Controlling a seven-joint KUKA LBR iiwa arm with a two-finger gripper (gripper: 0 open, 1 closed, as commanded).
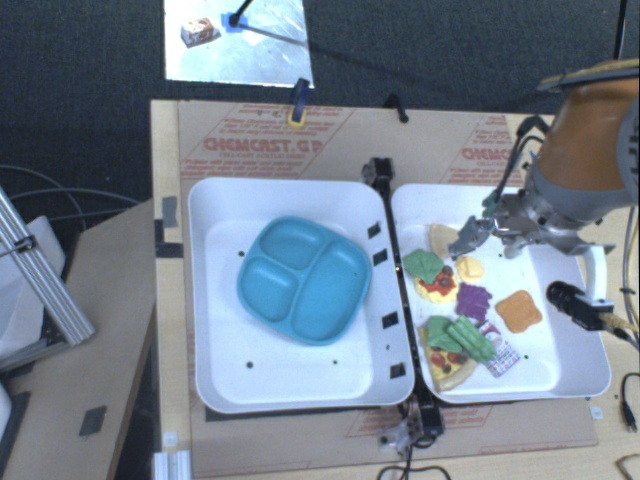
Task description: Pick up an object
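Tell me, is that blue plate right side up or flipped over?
Right side up: the blue plate shows its three hollow compartments facing upward.

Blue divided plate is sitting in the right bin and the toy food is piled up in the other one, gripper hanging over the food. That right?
Not quite. The camera view shows the blue divided plate in the left bin, not the right. The toy food is piled in the right bin, and the gripper hangs over that food as you say.

Red print reading "CHEMCAST GP" stands on the brown protective sheet [262,133] at upper centre of the frame. The same lettering repeats at upper right, partly hidden and not fully readable.
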